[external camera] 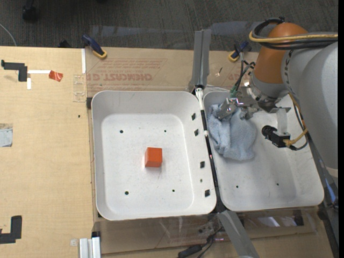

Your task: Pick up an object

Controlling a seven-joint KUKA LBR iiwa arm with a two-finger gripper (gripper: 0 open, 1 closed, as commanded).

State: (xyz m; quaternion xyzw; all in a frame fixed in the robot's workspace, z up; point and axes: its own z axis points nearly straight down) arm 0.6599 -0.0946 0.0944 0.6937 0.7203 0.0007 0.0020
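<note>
Two white bins side by side mid-frame. Left bin (107, 160): one orange block (153, 157) near its centre, sitting alone. Right bin (279, 192): crumpled grey-blue cloth (232, 136) in its upper left part, close to the divider between bins. Gripper (236, 107) is right at the cloth's top edge, upper right of frame; can't tell if it's released or clamped on the fabric. Arm (301, 47) covers the right bin's upper right corner. Black cable connector (273, 136) hangs just right of the cloth. Clamps (95, 48) on the cardboard behind the bins.
</note>
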